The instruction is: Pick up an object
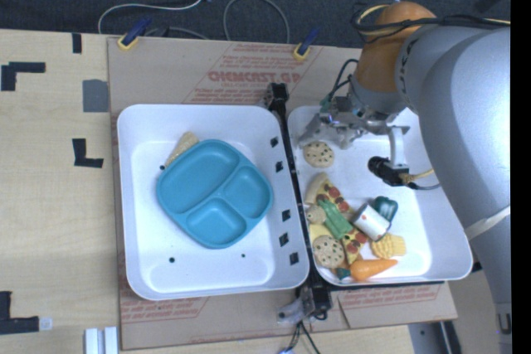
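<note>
The right bin (431,253) holds several toy foods. A round cookie (318,153) lies near its far left corner. Closer to the front are a pizza slice (326,193), a green piece (336,220), a white can with a teal end (375,218), a chocolate-chip cookie (328,251), a corn piece (388,245) and a carrot (373,268). My gripper (353,128) hangs low over the far end of this bin, just right of and behind the round cookie. Nothing can be seen held in it.
The left bin (137,261) contains a blue divided plate (216,191) with a tan item (182,147) poking out from under its far left edge. The grey arm (465,95) covers the right bin's far right side. A black divider (286,170) separates the bins.
</note>
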Robot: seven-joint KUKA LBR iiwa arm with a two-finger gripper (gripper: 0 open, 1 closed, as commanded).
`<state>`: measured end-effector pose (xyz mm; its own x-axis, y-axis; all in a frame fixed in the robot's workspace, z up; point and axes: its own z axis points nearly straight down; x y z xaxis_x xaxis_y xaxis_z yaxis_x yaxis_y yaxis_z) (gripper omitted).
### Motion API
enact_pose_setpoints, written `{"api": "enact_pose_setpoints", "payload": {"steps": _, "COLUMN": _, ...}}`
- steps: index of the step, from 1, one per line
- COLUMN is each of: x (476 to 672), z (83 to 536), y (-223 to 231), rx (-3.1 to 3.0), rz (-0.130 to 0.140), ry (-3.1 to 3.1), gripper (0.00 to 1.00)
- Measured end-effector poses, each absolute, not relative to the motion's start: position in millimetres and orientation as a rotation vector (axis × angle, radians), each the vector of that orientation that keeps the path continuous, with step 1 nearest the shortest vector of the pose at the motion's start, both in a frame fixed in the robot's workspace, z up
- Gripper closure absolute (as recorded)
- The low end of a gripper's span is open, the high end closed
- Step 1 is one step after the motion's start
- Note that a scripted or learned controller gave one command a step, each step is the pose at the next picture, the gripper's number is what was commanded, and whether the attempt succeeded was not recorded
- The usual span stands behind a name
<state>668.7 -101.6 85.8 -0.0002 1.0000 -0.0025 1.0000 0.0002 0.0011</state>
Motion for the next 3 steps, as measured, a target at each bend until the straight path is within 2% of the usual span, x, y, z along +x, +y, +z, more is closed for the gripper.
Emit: {"api": "enact_pose_setpoints", "payload": {"steps": 3, "x": 668.9, "z": 85.8, "y": -99.8, "rx": 2.219, "rz": 0.0, "ry": 2.221, "gripper": 0.0}}
